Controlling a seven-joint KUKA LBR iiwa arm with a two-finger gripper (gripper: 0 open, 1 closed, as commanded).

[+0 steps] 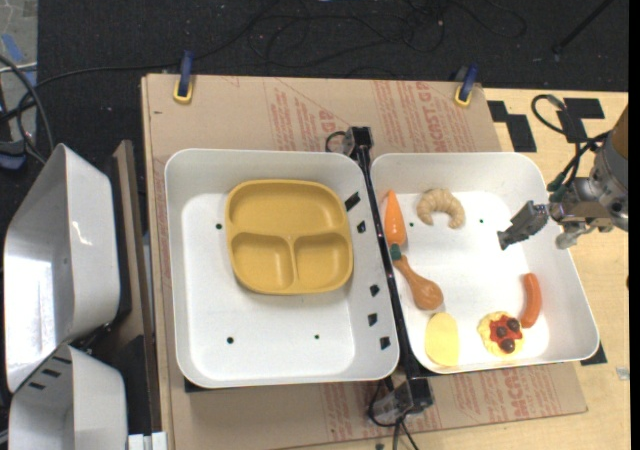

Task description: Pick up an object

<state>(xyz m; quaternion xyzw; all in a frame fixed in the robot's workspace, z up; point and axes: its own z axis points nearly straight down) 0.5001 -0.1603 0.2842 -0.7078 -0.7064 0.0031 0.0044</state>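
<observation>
Beside the hand [524,226], a curved tan croissant [441,206].

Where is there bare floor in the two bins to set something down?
Left bin: bare floor in front of the yellow plate and along its left side. Right bin: a bare patch between the croissant, drumstick and sausage. Crowded along the divider by the carrot and the near edge.

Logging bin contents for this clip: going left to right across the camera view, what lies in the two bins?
Yellow divided plate → carrot → drumstick → croissant → small pizza → sausage → tool at the right bin's edge. The yellow piece near the drumstick is left out.
</observation>
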